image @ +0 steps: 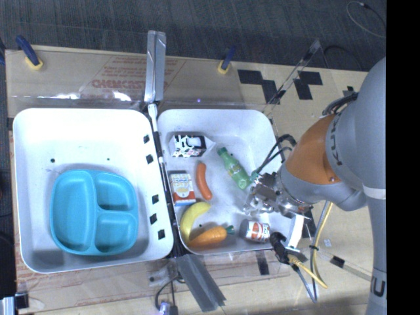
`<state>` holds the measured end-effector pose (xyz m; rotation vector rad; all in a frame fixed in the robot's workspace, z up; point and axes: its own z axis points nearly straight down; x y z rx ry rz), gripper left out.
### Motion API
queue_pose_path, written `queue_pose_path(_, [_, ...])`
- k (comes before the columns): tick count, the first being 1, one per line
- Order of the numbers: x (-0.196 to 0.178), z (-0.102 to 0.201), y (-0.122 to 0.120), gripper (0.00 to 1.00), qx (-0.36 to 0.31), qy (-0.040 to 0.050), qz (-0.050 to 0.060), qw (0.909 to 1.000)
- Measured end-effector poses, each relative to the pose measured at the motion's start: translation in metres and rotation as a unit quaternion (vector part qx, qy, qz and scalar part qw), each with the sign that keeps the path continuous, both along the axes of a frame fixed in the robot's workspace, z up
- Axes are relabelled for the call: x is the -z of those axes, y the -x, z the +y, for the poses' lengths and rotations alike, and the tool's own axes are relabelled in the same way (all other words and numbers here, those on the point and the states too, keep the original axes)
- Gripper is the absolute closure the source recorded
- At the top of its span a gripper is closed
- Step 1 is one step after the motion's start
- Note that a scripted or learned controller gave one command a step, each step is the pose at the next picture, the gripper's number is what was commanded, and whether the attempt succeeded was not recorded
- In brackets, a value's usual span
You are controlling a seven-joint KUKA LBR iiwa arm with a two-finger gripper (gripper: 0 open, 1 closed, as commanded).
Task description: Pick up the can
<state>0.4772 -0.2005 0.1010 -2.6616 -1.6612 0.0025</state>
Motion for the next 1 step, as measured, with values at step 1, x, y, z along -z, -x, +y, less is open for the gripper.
queue_pose_path(1, [-0.0001, 0.0, -0.0001, 0.0, 0.0, 0.0002, 0.0, 1.0])
